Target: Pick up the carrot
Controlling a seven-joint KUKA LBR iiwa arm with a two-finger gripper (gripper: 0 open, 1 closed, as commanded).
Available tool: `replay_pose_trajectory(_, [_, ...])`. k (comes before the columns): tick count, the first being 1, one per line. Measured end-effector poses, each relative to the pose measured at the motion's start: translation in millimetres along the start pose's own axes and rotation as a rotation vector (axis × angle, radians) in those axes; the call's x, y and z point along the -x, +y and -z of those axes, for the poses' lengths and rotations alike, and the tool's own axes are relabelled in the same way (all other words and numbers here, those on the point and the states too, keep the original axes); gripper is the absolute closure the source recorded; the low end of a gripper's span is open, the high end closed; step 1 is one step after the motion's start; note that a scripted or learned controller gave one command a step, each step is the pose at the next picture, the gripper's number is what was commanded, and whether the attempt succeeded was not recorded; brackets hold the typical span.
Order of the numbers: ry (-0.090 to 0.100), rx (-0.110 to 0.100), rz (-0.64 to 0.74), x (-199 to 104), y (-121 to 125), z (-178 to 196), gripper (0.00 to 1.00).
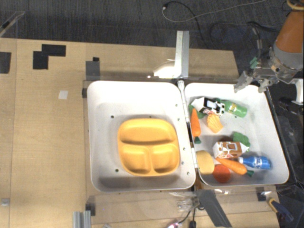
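Grey arm (285, 63) with an orange band — ending in a pale metal claw (250, 83).

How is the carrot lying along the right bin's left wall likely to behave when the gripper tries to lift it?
The carrot looks like smooth moulded plastic, so probably stiff, light and somewhat slippery. Its rounded, tapered shape suggests it may roll or squirt out of a pinch. It lies close against the right bin wall, likely leaving little finger room on that side.

Two white bins (95, 141); one yellow tray (148, 145); two carrots (195, 122); one blue bottle (255, 163); one green bottle (233, 109).
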State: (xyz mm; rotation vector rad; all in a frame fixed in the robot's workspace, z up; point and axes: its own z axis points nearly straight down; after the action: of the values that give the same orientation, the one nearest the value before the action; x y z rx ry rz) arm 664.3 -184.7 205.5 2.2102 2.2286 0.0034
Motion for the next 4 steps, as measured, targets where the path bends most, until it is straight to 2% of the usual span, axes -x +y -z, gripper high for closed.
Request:
replay_pose_trajectory(1, [-0.002, 0.005, 0.009, -1, 3, 12, 1.00])
replay_pose_trajectory(2, [0.000, 0.001, 0.307, -97, -22, 28, 1.00])
replay_pose_trajectory(3, [0.001, -0.001, 0.334, -173, -41, -21, 1.00])
replay_pose_trajectory(4, [0.001, -0.001, 0.283, -150, -85, -20, 1.00])
